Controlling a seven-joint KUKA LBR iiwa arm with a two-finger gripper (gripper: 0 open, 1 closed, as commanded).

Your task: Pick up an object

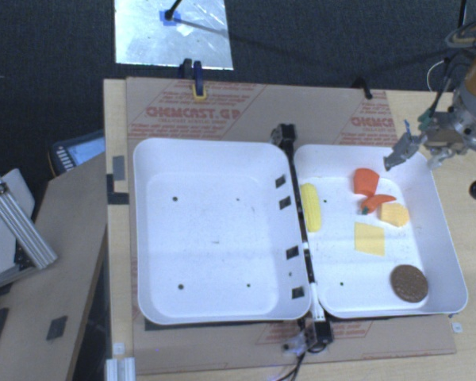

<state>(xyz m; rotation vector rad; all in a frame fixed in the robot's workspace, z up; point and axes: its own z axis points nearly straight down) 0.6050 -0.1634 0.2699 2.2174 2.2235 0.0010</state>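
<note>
At the upper right corner of the right-hand shallow white plastic bin (444, 236), you can see the two-finger gripper (419, 153) hanging above the rim, with the grey wrist behind it reaching in from the right. Its two pale fingers are splayed apart with nothing between them, so read the jaws as released and empty.

Nothing has been picked up yet, as far as you can judge. Every candidate lies flat on the floor of that right bin. The yellow ridged corn cob (310, 206) lies lengthwise near the bin's left wall. The orange wedge-shaped piece (366, 181) sits toward the top, closest to the gripper, with a smaller orange carrot-like piece (376, 202) just below it; you cannot tell whether those two touch. The small yellow-orange block (395, 214) lies just beside the carrot-like piece, on its right. The flat pale yellow square (370, 239) rests near the middle, and the brown round cookie-like disc (409, 283) lies near the lower right corner, well apart from the rest.

The left-hand shallow white plastic bin (143, 213) sits beside the first on the cardboard-covered counter (246, 105).

So the whole of the task is left to you: the arm has to move in over one object, descend, close on it and lift. The orange wedge looks the nearest choice. The flat square would probably be the hardest, lying so low against the floor.
</note>
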